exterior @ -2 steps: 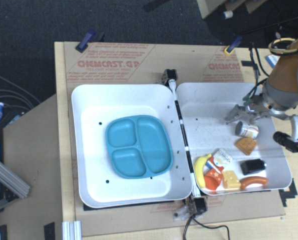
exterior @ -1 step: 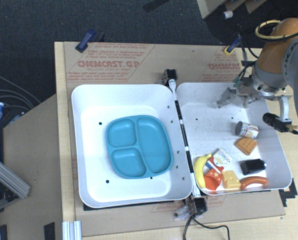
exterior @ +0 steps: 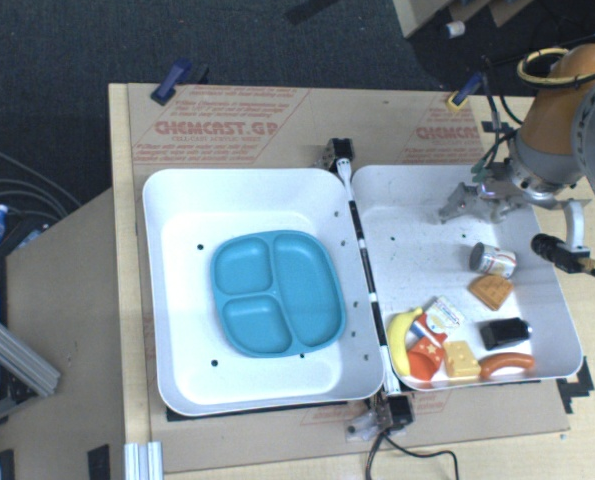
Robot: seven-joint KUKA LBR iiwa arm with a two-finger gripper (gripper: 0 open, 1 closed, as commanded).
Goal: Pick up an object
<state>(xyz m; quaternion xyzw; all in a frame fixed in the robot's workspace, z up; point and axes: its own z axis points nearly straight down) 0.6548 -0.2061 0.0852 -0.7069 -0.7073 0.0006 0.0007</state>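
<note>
Can lies on its side in right bin, mid-right, long axis roughly across view. Cracker just below it; black block, sausage, banana clustered at near corner. Pincer up-left of can, near, low over bare bin floor, fingers splayed apart, nothing between them. Likely next: shift down-right toward can. Blue plate in left bin.
</note>
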